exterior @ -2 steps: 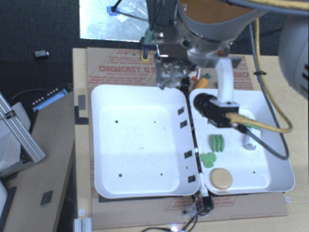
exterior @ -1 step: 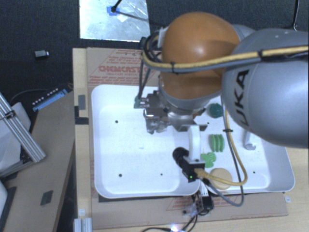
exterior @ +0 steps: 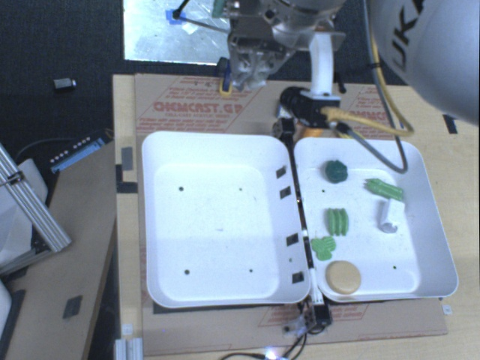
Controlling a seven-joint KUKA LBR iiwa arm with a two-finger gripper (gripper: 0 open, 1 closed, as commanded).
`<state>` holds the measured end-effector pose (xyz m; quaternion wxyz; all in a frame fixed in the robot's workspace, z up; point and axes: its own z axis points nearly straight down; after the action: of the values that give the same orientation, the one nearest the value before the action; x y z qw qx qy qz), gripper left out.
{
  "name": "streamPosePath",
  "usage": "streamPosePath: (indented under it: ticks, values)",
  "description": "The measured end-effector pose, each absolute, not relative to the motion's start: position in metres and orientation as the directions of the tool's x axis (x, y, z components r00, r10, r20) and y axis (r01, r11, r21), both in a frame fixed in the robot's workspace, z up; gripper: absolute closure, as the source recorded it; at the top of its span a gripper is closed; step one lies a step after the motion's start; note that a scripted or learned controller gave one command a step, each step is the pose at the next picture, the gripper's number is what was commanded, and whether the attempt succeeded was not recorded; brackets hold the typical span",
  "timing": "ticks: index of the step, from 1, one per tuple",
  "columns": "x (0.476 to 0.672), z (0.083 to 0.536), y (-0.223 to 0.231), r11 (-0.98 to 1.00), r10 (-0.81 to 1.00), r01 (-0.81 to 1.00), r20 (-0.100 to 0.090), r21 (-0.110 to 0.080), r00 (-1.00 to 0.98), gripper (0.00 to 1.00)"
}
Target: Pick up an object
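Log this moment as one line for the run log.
gripper: above bench behind bins | holding: nothing seen | right bin: dark green lump, green pieces, white piece, tan disc | pick: not yet done

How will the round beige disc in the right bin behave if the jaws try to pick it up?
The beige disc lies flat and low in the right bin, so a grip from above may slip over its edge. It looks stiff, probably light. Lying flat, it should slide, not roll, perhaps against the green piece beside it.

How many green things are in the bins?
4, all in the right bin: a dark green lump at the top, a light green piece to its right, a ridged green piece mid-bin, and a small green piece below that.
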<state>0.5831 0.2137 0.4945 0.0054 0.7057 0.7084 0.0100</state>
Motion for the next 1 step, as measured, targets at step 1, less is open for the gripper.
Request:
streamPosePath:
  ticks: [1]
  values:
    - [0.4823, 0.4831, 0.1944, 0.006, 1.000, 1.000, 0.002, -0.002, -0.006, 1.00]
